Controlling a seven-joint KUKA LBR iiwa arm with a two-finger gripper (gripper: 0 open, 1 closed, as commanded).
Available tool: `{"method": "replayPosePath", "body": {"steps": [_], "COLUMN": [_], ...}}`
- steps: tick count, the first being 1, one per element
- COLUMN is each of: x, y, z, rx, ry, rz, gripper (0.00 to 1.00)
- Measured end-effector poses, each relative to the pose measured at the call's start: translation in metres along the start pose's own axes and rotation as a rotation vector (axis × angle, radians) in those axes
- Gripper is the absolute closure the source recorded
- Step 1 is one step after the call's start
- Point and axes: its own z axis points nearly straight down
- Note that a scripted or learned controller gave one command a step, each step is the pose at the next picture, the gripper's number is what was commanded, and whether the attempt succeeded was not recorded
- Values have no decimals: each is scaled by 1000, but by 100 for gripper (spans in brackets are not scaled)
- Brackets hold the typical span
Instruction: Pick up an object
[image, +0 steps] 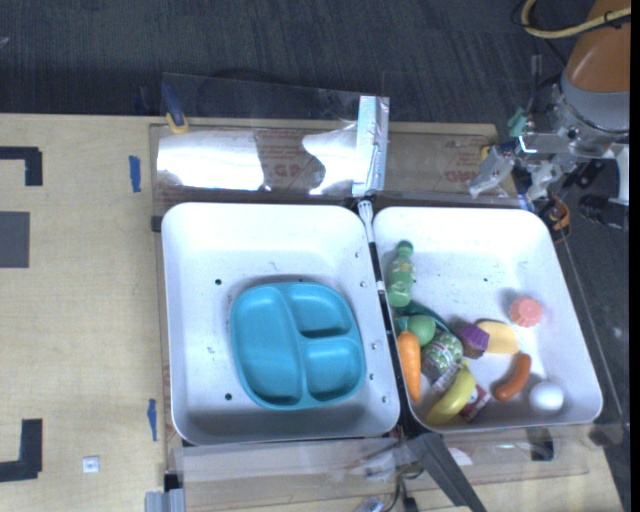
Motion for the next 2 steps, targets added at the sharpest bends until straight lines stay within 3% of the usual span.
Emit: {"method": "replayPosePath", "body": {"steps": [1, 2], "x": [39, 39], "y": [-79, -77], "z": [170, 167], "rx": [5, -1], "ry": [0, 0], "rz": [-72, -74], "gripper": [0, 0]}}
